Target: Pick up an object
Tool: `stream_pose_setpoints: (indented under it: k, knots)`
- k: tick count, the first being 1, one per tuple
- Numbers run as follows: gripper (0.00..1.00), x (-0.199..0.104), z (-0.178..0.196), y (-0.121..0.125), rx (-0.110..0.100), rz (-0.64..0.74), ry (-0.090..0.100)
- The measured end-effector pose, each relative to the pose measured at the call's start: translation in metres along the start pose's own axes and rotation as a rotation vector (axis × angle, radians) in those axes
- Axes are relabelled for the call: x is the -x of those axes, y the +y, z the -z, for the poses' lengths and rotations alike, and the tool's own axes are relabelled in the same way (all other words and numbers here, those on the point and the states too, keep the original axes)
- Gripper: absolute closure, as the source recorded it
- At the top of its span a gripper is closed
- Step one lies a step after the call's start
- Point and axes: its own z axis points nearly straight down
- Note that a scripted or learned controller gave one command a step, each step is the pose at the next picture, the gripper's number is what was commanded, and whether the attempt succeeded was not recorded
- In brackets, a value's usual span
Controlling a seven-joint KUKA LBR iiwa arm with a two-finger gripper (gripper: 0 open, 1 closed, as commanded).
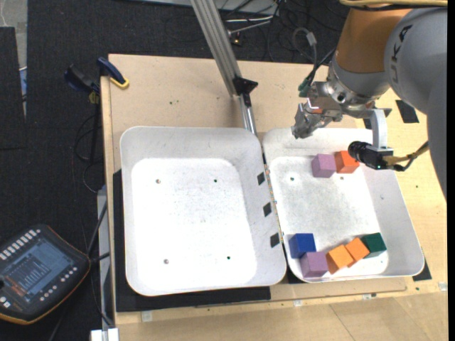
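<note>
Several small blocks lie in the right white bin point(398, 212). A purple block point(323, 165) and an orange block point(346, 162) touch each other near the bin's far edge. Along the near edge sit a blue block point(302, 244), a second purple block point(314, 263), an orange block point(340, 256) and a green block point(374, 244). My gripper point(306, 125) hangs over the bin's far left corner, up and to the left of the far purple block, with nothing seen in it.
The left white bin point(135, 190) lies beside the right one. A slanted metal pole point(220, 45) runs down to the seam between the bins. A cable and black fitting point(370, 153) hang off the wrist beside the far orange block.
</note>
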Motion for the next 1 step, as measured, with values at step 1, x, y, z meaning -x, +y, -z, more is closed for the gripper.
stream_pose_setpoints:
  k: [1]
  knots:
    - [1.00, -0.0624, -0.0111, 0.0017, -0.003, 0.001, 0.000]
